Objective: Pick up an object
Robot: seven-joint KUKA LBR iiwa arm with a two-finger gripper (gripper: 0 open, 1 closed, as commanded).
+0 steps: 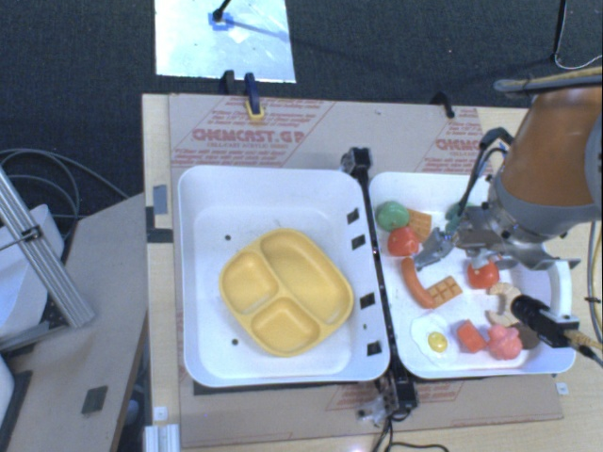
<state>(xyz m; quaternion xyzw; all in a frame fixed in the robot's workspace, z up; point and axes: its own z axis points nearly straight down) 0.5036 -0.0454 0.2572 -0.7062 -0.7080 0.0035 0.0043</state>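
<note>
Nearest the camera in the right white bin [396,351] lie a fried-egg toy [432,336], a small red block [470,336] and a pink toy [506,342], with an orange sausage-shaped toy [416,283] behind them. Above it, the metal two-finger gripper [435,251] hovers beside a red tomato toy [403,242] and green round toy [393,216], nothing visibly between its fingers; whether they are spread or closed cannot be told. The left white bin [203,252] holds a yellow three-compartment plastic tray [285,291].

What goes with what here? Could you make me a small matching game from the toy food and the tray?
Things:
1. divided tray
2. fried egg
3. green ball
4. pink toy

Descriptions:
A. right bin, far-left corner
B. right bin, near edge, by the right corner
C. yellow, in the left bin
D. white with yellow centre, right bin's near edge

Pairs: 1-C, 2-D, 3-A, 4-B
</note>
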